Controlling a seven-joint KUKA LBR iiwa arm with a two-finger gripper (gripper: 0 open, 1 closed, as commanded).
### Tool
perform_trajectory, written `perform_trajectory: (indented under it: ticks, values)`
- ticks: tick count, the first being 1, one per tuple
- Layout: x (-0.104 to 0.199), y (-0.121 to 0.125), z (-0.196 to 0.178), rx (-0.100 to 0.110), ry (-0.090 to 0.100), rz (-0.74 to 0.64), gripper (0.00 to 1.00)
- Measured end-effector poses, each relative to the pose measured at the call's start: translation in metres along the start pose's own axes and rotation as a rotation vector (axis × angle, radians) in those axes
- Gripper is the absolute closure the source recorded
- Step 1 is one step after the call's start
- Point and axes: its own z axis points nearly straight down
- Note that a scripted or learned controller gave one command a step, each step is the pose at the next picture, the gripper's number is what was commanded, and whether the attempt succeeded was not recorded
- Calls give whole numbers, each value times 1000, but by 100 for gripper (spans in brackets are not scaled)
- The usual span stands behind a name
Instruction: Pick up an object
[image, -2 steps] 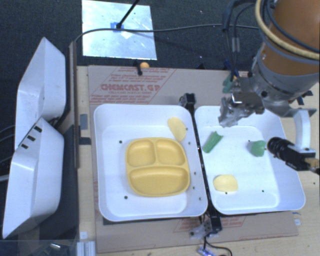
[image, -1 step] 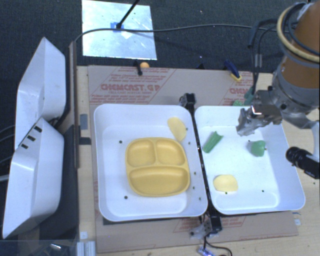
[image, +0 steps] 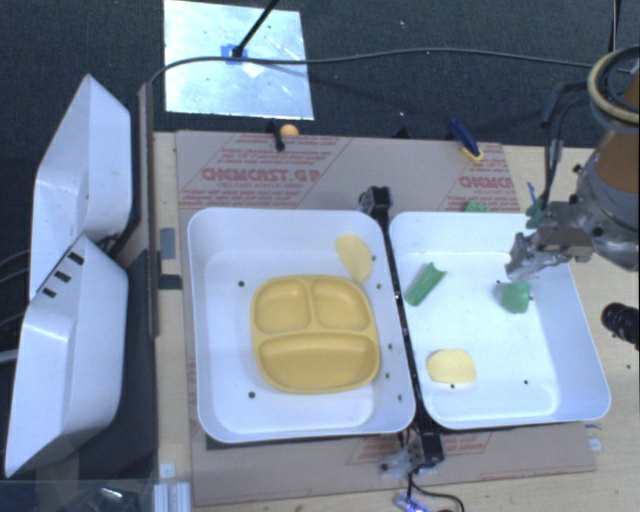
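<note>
My gripper (image: 524, 266) hangs over the right bin (image: 560, 400), near its far right side. A small green block (image: 516, 297) sits directly under the gripper tip, and whether they touch is unclear. A green stick (image: 424, 284) lies at the bin's left, and a pale yellow lump (image: 451, 366) lies near its front. In the left bin (image: 215, 300) a yellow divided tray (image: 315, 333) lies flat, with a pale yellow oval piece (image: 354, 256) just behind it.
The black divider (image: 392, 290) runs between the two bins. A small green piece (image: 477, 207) lies on the board behind the right bin. A blue and yellow clamp (image: 465, 140) and an orange ball (image: 289, 130) sit at the board's far edge.
</note>
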Motion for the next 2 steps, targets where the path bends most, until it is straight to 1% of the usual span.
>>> perform_trajectory:
  ticks: [1,2]
  values:
    - [39,-15,-21,-8,1,-9,100]
    - [55,-24,-37,-8,1,-8,100]
